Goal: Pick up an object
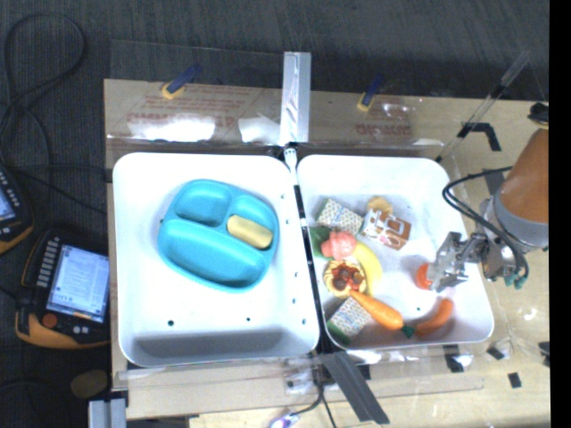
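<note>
You have the gripper [443,270] low over the right side of the right bin [419,169], reaching in from the right edge, and nothing looks lifted yet, so count the pick as not done. You cannot tell from this view how the jaws stand, whether apart or together, because the metal parts blur into one cluster. Just left of the gripper sits a small red-orange piece [422,275], touching or nearly touching it, and this seems the likeliest target. Just near of the gripper lies an orange chili-shaped toy [434,316] against the bin's near wall, and left of that a carrot [384,311]. The rest of the clutter sits further left in the same bin: a banana [369,263], a pink toy [339,244] and a small printed box [387,228]. The left bin [143,328] holds a blue divided plate [210,234] with a yellow piece [250,231] on it, well apart from the arm. What remains, by my judgement, is the grip itself and then the lift clear of the bin
</note>
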